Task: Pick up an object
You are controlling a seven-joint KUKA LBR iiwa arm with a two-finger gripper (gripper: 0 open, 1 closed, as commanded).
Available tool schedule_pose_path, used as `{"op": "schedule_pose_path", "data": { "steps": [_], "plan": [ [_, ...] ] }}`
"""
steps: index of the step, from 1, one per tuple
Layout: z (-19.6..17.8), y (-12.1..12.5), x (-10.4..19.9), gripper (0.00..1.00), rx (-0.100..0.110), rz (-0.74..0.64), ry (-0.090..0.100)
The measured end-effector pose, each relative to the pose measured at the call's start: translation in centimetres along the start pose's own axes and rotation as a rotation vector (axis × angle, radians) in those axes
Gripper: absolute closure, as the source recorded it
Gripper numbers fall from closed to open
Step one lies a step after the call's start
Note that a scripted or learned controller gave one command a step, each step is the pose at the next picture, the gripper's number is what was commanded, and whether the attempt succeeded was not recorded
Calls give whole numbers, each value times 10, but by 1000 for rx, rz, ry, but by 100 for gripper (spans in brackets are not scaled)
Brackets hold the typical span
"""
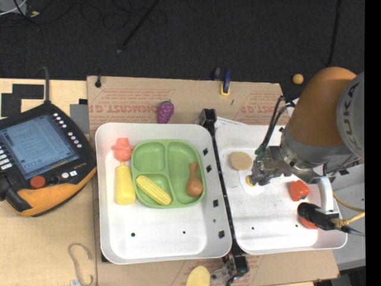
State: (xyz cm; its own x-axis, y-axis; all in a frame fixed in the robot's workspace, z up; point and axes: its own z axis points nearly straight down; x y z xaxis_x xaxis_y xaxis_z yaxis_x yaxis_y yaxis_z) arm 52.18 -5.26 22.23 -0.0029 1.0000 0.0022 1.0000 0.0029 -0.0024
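The tool [257, 180] hung low over the right bin [280, 234], near its left wall, directly above a small yellow piece [252, 187] beneath its tip, with the tan round cookie [241, 160] just beside it toward the far-left corner; its grip could not be told.

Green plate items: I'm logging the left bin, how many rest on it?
2: the corn in the plate's lower-left section, the drumstick in its right section.
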Motion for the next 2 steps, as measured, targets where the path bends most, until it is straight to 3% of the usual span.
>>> {"op": "schedule_pose_path", "data": {
  "steps": [2],
  "plan": [
    [-15, 11, 13, 100, 0, 3, -1]
  ]
}}
